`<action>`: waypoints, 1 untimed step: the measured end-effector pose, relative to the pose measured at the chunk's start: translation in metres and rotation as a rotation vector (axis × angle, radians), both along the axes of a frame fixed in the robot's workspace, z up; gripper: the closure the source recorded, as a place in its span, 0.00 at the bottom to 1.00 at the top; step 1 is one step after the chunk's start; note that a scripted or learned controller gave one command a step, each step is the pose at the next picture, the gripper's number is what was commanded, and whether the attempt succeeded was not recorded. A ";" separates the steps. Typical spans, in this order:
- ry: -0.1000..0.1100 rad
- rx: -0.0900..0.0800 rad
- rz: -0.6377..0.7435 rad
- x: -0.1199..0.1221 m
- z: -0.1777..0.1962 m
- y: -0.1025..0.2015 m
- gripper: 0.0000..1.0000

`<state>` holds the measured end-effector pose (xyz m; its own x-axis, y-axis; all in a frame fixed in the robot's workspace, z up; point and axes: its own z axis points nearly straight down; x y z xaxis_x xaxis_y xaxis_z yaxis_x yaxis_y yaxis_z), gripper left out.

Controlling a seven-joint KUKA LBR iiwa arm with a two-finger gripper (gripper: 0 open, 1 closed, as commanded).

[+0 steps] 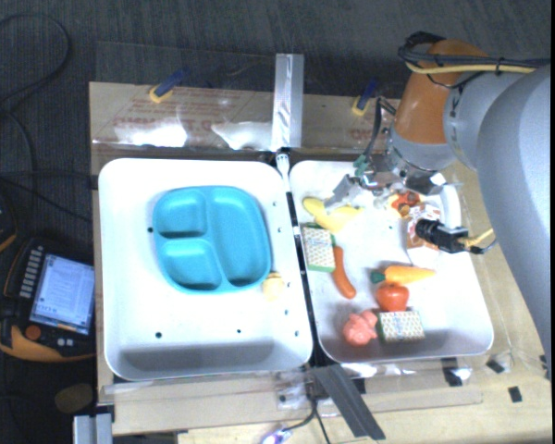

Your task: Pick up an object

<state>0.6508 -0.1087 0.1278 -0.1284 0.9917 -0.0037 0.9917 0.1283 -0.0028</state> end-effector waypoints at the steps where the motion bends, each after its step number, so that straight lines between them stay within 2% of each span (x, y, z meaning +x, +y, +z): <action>1: -0.004 0.003 -0.416 0.019 -0.038 0.008 0.00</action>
